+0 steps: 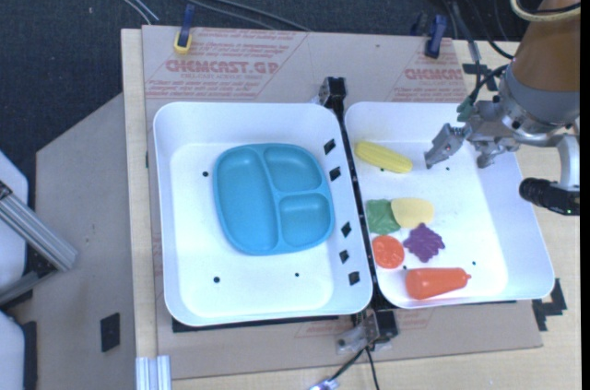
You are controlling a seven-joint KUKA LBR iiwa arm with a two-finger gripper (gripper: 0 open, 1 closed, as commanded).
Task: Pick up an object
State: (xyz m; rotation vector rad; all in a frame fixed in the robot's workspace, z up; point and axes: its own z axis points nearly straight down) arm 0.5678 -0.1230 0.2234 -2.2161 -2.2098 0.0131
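over right bin [516, 222] | pincer [464, 150] spread open, holding nothing | corn [383, 158] just left

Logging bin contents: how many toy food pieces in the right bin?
6. Corn at upper left; green piece and pale yellow piece mid-left; tomato and purple grapes below them; carrot nearest the front edge. None looks hidden.

A divided plate [274, 197] lies in the bin [175, 195] far left of the gripper [464, 148] (toy foods [407, 231] nearer, lower-left).
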